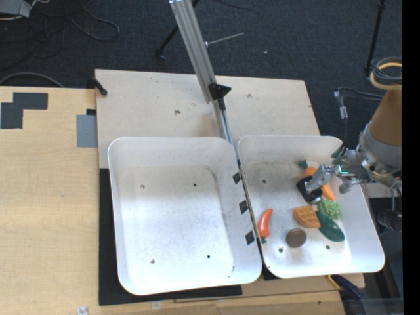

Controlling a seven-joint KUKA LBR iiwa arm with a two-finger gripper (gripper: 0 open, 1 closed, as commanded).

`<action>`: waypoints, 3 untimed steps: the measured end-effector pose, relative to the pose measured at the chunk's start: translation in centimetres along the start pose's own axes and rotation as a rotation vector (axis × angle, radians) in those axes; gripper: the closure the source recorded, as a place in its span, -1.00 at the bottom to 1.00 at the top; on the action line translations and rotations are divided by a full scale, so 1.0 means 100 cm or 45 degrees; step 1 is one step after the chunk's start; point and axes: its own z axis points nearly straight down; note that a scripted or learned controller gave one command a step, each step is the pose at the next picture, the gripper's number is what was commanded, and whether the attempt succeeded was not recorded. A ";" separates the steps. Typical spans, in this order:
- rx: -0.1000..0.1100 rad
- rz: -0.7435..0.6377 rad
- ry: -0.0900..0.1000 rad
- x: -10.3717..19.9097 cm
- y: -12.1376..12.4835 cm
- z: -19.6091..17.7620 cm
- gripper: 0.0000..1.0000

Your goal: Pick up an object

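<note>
The gripper point(319, 179) hangs low over the right bin point(367, 258), near its right wall, just above a black object point(308, 188). I cannot tell if the gripper grips anything. Close beside the black object lie an orange piece point(327, 191), a green bumpy toy point(329, 209), a tan waffle-like piece point(306, 216) and a dark green object point(332, 231). Toward the bin's front sits a brown round object point(296, 238). A red-orange pepper point(264, 222) lies near the bin's left wall.
</note>
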 end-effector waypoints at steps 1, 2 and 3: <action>-0.006 0.003 -0.002 -0.001 0.001 -0.002 -1.00; 0.002 0.002 0.000 -0.006 -0.006 0.045 -1.00; 0.001 0.001 0.000 -0.006 -0.011 0.090 -1.00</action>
